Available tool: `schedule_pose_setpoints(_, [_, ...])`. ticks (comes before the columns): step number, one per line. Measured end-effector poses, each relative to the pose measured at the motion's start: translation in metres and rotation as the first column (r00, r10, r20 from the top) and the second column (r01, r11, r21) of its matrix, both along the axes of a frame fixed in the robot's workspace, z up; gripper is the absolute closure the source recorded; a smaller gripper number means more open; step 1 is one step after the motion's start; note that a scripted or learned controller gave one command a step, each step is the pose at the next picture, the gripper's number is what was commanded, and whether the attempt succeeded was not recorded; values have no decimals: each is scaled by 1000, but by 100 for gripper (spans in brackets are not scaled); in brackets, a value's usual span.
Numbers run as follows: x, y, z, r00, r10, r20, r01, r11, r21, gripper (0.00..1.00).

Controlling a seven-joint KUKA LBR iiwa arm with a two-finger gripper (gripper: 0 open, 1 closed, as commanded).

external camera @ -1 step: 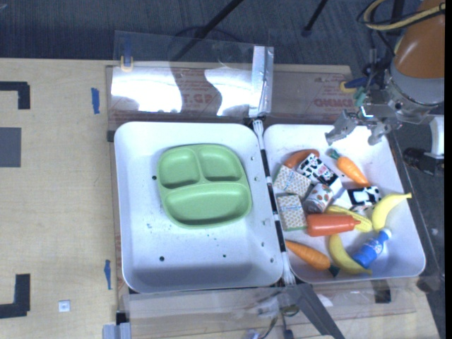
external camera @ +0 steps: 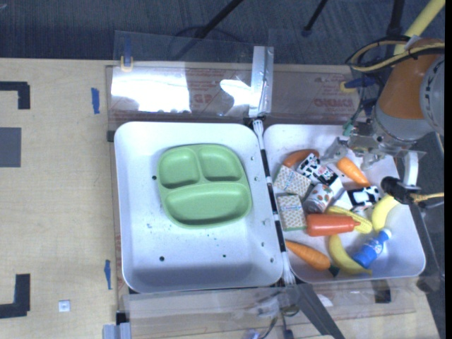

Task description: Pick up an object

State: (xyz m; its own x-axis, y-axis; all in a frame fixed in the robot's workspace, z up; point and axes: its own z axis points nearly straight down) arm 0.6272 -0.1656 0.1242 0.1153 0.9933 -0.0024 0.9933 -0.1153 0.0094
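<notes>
A jumble of toy food is lying in the right bin, at the lower right of the frame, and nothing is being lifted from it yet. The task looks to be at its start: the reach is under way, while the grasp and the lift are both left to do.

The pile is packed tightly, with pieces touching and overlapping. An orange carrot is lying tilted near the top of the heap, closest to the arm. Below it, a red-orange sausage is lying across the middle, a second carrot is resting along the lower left of the pile, and a yellow banana is curving along the bottom. A small blue bottle is leaning against the banana. Patterned cartons are sitting at the pile's left side, against the wall between the bins.

The hand is hovering over the upper right corner of this bin, just above the upper carrot. It is too small and cluttered to show whether it is wide or narrow, so that cannot be told; nothing is showing as held.

In the left bin, a green divided plate is lying flat in the middle, well apart from the pile. Both bins are sitting on a pale wooden bench.
</notes>
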Motion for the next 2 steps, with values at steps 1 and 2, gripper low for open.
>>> schedule_pose_setpoints(1, [12, -32, -37, 1000, -10, -3, 10, 1000, 8, 0])
schedule_pose_setpoints(2, [2, -41, 16, 965, -263, -6, 264, 965, 2, 0])
